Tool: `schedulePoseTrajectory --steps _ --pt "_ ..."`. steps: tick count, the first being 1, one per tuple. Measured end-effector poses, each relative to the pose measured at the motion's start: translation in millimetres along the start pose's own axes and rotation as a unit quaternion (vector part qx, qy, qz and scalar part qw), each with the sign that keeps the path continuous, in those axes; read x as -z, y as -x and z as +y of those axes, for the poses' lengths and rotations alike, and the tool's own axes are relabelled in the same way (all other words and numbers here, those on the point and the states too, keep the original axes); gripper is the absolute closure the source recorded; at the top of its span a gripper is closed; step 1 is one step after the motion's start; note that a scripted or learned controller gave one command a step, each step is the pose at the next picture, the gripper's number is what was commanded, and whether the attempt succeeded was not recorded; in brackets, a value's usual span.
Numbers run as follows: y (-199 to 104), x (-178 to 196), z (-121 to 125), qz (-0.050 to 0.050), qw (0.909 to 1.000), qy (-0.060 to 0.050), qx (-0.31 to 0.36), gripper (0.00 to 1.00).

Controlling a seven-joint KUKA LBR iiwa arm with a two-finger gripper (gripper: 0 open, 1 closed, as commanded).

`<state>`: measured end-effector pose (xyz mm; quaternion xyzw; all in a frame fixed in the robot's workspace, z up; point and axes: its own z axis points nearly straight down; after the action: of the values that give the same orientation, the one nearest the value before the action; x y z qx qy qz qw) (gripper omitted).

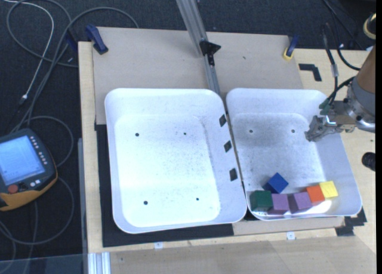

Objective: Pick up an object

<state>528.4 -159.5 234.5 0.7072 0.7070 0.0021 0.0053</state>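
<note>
Reaching in from the right, the arm (365, 97) is cut off by the picture's edge, so little beyond its wrist shows. Its gripper (314, 131) hovers over the right bin's (262, 102) far right side; it is too small and blurred to tell its state. Blocks huddle along that bin's near wall: blue (277, 182), green (260, 199), two purple (280, 202), orange (316, 194), yellow (329, 190). Something white beneath them is partly hidden. The left bin (119, 102) sits alongside.
</note>
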Motion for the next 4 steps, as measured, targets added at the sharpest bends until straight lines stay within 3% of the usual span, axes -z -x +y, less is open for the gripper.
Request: schedulePoseTrajectory --steps 1,2,3,4 --pt "-39.9 30.6 -6.4 0.002 1.0000 -0.002 0.003 1.00" --pt "-109.6 -37.8 -42.2 0.005 0.9999 -0.011 0.003 1.00" --pt "-104.9 -34.1 -39.9 0.003 1.0000 -0.005 0.000 0.00" --pt "-141.9 -34.3 -2.8 0.003 1.0000 -0.004 0.003 0.00"
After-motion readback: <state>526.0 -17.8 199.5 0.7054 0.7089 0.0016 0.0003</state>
